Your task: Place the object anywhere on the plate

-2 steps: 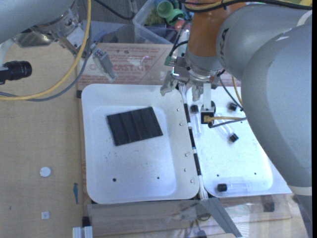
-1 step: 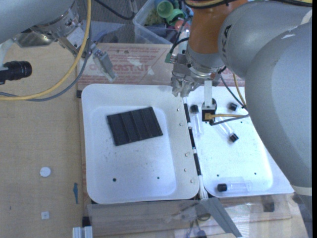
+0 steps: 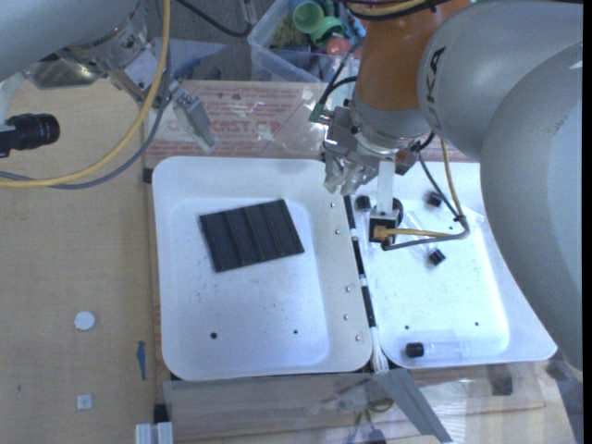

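A dark ribbed plate [image 3: 252,234] lies flat in the left bin [image 3: 180,276], toward its back. The gripper [image 3: 344,181] hangs below the orange-banded wrist, over the back end of the divider between the two bins, just right of the plate's far corner. Nothing shows held under it. In the right bin [image 3: 481,313] lie two small black pieces, one [image 3: 433,198] near the back and one [image 3: 437,257] near the middle. A clear tube with a black cap [image 3: 435,348] rests along the front wall.
A clear box of coloured toys [image 3: 305,26] stands behind the bins. Yellow cable [image 3: 111,155] loops over the bench at the left. The big grey arm covers the right bin's right side.
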### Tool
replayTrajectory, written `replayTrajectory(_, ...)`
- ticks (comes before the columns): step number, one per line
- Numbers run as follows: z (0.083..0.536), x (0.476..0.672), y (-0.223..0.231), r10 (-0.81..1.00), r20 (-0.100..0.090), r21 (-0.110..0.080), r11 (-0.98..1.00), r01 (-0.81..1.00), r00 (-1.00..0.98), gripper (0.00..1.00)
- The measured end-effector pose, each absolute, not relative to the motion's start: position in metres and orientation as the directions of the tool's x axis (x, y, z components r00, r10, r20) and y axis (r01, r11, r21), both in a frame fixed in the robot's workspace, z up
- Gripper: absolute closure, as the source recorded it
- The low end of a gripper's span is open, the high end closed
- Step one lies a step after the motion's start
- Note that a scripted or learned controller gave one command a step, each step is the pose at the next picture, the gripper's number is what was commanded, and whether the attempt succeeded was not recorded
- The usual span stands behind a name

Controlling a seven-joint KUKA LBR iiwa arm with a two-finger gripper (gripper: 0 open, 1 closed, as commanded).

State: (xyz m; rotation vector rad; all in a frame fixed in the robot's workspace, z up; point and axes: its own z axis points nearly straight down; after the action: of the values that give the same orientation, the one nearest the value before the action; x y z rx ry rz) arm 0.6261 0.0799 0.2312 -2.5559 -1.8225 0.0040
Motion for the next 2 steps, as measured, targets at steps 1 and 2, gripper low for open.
replayTrajectory(1,0.233,0.616,0.125,0.633,0.0,0.0,-0.774,0.633,0.774,1.0)
replayTrajectory(2,0.229,0.569,0.185,0.469,0.001,0.0,-0.883,0.469,0.883,1.0)
